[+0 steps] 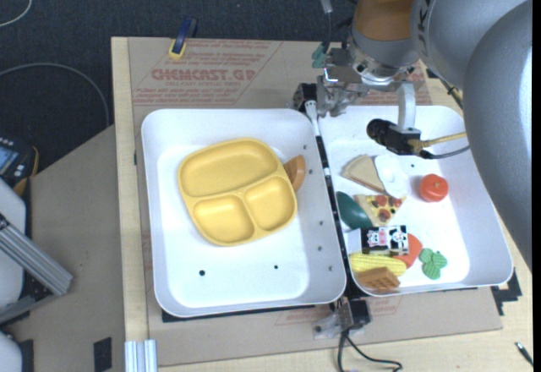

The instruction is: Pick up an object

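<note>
Left bin (169,218) holds the yellow tray (237,191). Toys still lie in the right bin (473,218): pizza (378,208), tomato (434,187), corn (376,263). Hand (338,95) hovers at the rim, grip state unclear. Nothing lifted; pick not yet done.
</note>
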You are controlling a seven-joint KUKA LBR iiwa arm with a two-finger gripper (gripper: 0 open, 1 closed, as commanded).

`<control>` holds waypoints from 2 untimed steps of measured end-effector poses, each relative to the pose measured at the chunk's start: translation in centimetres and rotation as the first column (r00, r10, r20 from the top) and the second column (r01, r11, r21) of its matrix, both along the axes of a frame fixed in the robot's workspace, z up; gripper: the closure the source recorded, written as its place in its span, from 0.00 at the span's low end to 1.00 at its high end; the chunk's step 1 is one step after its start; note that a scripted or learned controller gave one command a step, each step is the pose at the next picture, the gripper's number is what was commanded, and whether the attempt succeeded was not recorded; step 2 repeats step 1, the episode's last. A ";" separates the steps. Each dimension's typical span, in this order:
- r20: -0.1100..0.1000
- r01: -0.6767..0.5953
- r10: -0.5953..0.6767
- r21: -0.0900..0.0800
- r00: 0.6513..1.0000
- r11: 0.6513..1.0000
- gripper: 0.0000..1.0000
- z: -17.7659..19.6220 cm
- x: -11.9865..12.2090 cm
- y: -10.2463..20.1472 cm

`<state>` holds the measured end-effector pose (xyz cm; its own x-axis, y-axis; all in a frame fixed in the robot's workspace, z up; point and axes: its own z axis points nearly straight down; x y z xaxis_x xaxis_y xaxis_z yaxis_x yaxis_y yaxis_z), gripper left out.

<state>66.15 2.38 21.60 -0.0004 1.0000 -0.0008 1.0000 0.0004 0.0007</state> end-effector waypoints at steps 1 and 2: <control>0.004 -0.001 0.001 0.001 1.000 1.000 1.00 1.9 0.4 -0.1; 0.004 -0.001 0.001 0.001 1.000 1.000 1.00 1.9 0.4 -0.1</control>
